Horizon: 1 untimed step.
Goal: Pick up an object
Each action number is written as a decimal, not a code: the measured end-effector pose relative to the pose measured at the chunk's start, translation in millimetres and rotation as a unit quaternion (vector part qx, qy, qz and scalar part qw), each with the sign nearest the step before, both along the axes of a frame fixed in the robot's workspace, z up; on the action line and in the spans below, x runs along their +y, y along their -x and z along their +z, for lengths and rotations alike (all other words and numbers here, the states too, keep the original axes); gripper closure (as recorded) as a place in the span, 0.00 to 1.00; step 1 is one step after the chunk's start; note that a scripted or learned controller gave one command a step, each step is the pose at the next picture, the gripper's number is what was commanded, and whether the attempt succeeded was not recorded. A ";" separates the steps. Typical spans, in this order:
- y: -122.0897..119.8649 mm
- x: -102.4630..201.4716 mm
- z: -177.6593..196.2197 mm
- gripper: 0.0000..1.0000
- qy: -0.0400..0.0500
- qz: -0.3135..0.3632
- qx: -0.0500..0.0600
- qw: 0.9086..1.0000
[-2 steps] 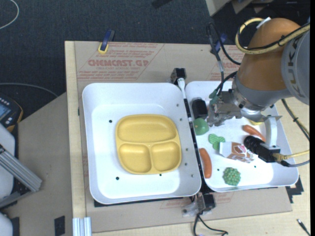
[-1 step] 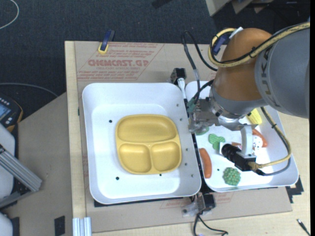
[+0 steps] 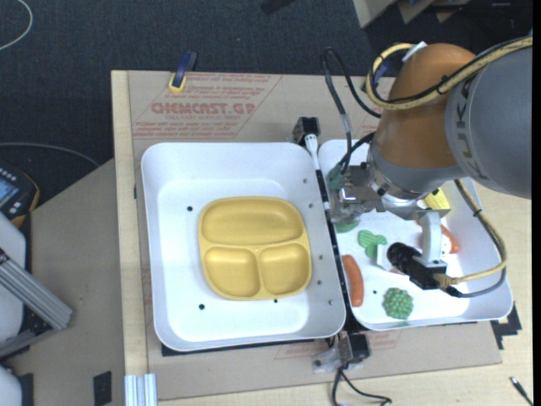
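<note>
Broccoli (image 3: 398, 302) is sitting near the gripper (image 3: 348, 203), on its camera side, looking light and firm; pinching across its bumpy crown seems safest. Gripper state: cannot tell.

Red print is noted on the brown cardboard sheet (image 3: 221, 100) that lies under the bins, on the strip exposed beyond the far rim of the left bin (image 3: 161, 172). The one large line reads "CHEMCAST G P", running left to right at a slight slant, inside a thin red outline. Several smaller red lines stand above and below it; these are too small to read. On the grey casing of the arm (image 3: 503, 117), near the orange band, there is dark lettering of which only what looks like a "K" can be made out; the remainder curves out of sight. No other legible text, number or sign was observed.
</note>
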State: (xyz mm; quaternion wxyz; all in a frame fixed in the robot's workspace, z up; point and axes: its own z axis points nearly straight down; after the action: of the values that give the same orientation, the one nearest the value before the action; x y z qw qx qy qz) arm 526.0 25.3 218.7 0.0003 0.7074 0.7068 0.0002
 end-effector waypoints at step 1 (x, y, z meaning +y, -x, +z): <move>14.8 10.8 4.4 1.00 -0.001 0.001 0.002 1.000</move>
State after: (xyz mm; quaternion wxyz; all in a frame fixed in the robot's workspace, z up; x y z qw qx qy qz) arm 511.2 36.1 223.2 -0.0018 0.7065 0.7077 -0.0007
